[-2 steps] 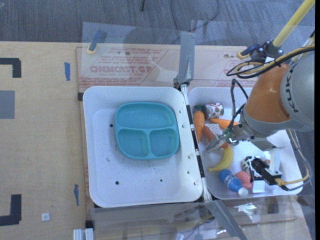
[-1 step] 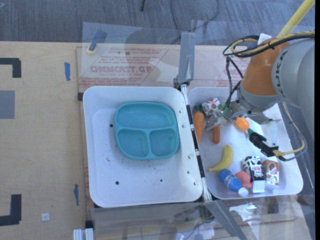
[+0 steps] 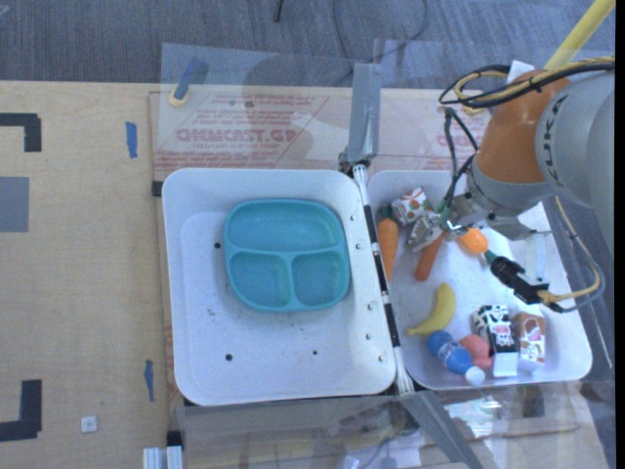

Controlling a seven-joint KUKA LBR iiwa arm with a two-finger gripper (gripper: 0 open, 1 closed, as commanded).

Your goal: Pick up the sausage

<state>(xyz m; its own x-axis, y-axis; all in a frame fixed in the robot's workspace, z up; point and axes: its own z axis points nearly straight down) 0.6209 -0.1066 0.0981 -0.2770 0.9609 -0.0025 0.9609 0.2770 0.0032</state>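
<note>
Two white bins sit side by side on the wooden bench (image 3: 78, 291). In the right bin (image 3: 571, 360), a banana (image 3: 437, 311) lies nearest; beyond it, the sausage (image 3: 428, 258) lies tilted, the gripper (image 3: 430, 229) right over its far end — finger state hard to tell.

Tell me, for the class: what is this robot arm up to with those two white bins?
The grey and orange arm reaches in from the right, and its gripper sits low in the right bin, right by the upper end of the reddish sausage. Whether it has a grip cannot be seen. A carrot, banana and small cartons lie around it. The left bin holds a teal divided plate.
</note>
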